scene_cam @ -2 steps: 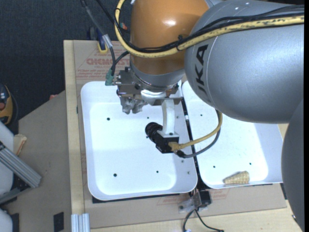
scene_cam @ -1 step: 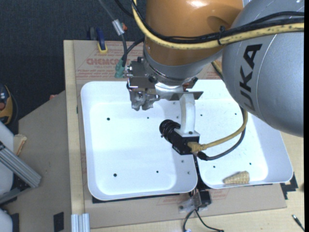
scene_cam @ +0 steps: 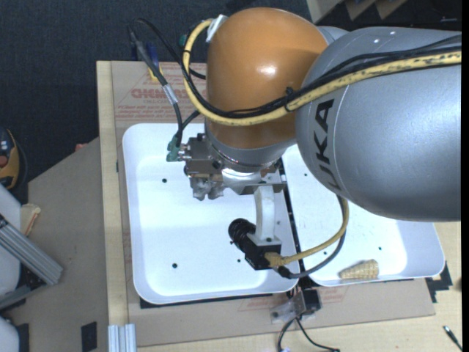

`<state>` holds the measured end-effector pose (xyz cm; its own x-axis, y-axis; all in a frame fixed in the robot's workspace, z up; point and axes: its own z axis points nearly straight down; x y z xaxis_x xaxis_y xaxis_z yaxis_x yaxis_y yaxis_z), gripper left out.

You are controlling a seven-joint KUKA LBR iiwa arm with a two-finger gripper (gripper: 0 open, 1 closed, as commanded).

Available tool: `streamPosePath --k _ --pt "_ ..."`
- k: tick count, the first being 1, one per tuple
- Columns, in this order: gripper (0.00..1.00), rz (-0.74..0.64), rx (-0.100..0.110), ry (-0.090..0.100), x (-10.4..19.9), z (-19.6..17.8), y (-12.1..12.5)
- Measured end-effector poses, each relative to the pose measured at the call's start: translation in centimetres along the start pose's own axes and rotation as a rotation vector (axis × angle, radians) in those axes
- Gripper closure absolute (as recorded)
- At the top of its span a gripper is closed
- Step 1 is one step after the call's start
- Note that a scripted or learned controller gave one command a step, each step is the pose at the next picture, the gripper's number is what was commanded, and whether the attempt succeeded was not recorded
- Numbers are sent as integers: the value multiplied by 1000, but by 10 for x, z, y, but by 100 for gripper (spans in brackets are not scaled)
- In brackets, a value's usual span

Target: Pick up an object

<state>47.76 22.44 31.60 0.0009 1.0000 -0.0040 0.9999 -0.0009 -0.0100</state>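
Surface (scene_cam: 183, 315), near edge: a brown board is noted, carrying both white bins side by side.
Right bin (scene_cam: 419, 259), near corner: one tan ridged object (scene_cam: 359, 270) is seen lying on its side, tapered, close to the bin's front wall. It is taken as the only candidate for the pick that can be made out.
Left bin (scene_cam: 168, 248): a bare white floor with a few small dark specks is recorded.
Tool (scene_cam: 201, 176): placed over the far half of the left bin, well apart from the tan ridged object, with the wall between the bins lying between them. Contact with the bin floor cannot be judged.
Tool state: whether it is spread or pressed together cannot be told, as it is viewed from above and masked by its own body. Nothing is seen carried in it.
Arm (scene_cam: 396, 123): reaches in from the right and covers much of the right bin. The orange band (scene_cam: 256, 57) is seen directly above the tool.
Progress: judged early. No grasp is evidenced, and the object rests in its bin.
Left to do: the tool is to be brought across to the right bin, lowered onto the object, closed and lifted.
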Motion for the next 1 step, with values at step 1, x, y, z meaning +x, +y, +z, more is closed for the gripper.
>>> streamPosePath --k 1 --pt "100 -2 -12 6 0 -25 2"
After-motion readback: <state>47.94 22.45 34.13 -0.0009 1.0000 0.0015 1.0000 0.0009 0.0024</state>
